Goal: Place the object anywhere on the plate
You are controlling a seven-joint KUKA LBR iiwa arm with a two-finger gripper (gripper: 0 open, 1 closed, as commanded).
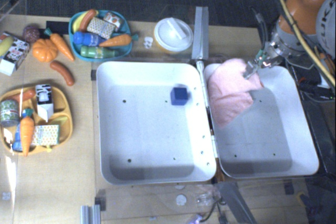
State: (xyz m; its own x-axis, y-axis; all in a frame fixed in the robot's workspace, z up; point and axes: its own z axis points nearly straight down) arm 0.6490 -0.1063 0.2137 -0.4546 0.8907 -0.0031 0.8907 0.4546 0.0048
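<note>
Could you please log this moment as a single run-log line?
gripper: over right bin, at pink plate top edge | blue cube: in left bin, untouched | placement: not done

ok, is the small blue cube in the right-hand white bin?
No, the small blue cube sits in the left white bin, while the right white bin holds the pink plate.

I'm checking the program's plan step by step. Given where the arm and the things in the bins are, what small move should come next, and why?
Probably swing the gripper left, across the divider, to above the blue block. The block lies alone in the left bin, while the gripper hangs at the top edge of the pink plate in the right bin, with nothing seen held.
</note>
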